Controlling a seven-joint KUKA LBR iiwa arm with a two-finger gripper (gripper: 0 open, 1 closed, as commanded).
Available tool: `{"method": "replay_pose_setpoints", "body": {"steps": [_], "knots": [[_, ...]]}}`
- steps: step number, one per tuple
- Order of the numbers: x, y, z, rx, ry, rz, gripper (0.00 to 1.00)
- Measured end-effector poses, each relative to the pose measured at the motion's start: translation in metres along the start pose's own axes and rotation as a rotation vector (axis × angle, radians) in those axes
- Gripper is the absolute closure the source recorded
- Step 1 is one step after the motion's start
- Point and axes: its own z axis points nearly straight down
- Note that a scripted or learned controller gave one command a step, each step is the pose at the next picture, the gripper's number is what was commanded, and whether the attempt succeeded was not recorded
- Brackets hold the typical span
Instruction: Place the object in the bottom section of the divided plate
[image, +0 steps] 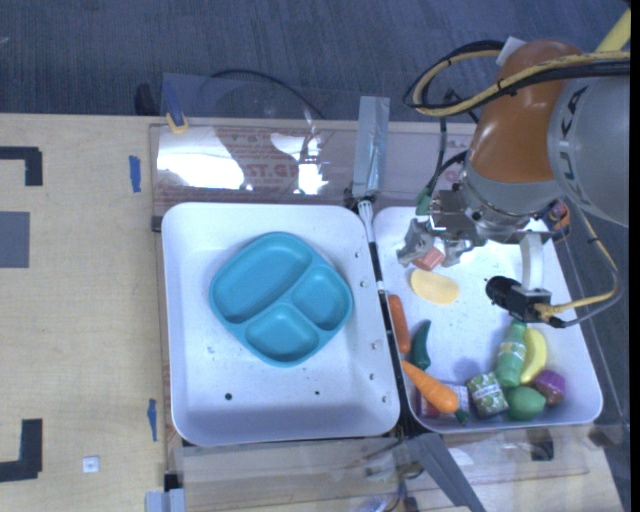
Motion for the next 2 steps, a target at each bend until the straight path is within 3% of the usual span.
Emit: {"method": "replay_pose_setpoints", "body": {"steps": [1,2], "knots": [[0.0633,0.0153,0.0190,-0.002,0.001,0.054,1.00],[0.0612,0.0159,0.0179,-0.004,0.000,0.056,0.00]]}}
